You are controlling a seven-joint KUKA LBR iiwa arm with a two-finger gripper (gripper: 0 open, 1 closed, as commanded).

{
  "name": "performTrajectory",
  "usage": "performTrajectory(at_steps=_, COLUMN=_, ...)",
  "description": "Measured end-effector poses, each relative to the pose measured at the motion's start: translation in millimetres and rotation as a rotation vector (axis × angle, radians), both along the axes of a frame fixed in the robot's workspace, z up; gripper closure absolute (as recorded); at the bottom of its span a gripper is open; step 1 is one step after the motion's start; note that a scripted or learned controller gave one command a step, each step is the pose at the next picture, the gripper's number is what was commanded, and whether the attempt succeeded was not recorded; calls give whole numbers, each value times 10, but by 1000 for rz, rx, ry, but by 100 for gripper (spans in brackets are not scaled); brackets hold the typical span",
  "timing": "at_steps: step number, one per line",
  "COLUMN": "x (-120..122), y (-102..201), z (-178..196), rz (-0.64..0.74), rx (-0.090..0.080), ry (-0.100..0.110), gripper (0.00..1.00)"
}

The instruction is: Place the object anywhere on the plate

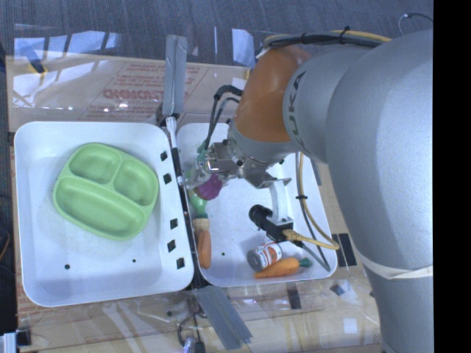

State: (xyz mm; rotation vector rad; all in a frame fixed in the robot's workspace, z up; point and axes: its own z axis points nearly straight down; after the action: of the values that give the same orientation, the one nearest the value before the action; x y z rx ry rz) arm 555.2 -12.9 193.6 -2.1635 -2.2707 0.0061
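One green plate (107,190); two carrots (278,268), one can (265,255).

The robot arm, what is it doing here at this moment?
The grey arm reaches into the right bin, with its gripper low at the left wall, right by a purple toy. Two carrots and a small can lie in that bin. The green plate waits in the left bin, with nothing on it yet.

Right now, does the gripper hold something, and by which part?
Cannot be told. The gripper is low over the purple object in the right bin, but no hold is visible.
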Motion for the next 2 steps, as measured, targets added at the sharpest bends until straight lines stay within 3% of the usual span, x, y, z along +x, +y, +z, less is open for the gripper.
performTrajectory(at_steps=1, x=11, y=502, z=-24, rz=67, rx=1, ry=0, gripper=100)
performTrajectory(at_steps=2, x=11, y=501, z=-24, rz=67, rx=1, ry=-1, gripper=0)
